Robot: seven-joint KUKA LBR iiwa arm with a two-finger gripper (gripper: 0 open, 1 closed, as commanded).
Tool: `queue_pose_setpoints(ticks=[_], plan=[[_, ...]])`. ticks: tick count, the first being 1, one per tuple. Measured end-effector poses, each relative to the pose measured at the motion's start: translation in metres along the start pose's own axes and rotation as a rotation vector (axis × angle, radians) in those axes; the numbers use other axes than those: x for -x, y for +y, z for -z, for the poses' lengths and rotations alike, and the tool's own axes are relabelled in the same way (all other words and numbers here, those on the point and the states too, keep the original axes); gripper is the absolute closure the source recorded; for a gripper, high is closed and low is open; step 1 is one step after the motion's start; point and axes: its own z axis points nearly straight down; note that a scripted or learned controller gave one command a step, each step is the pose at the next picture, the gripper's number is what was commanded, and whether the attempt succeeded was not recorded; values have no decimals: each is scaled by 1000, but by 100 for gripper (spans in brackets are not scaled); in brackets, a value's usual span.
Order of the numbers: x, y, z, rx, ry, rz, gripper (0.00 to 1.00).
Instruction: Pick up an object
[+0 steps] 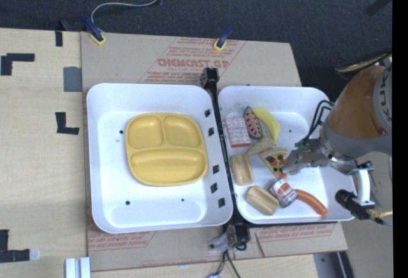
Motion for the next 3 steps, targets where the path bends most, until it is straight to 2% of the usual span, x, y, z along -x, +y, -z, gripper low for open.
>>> queue_pose_setpoints(ticks=[1, 2, 3], plan=[[-47, -19, -38, 9, -6, -2, 100], [-42, -19, -37, 14, -15, -8, 0], [-44, -19, -28, 13, -13, -6, 100]])
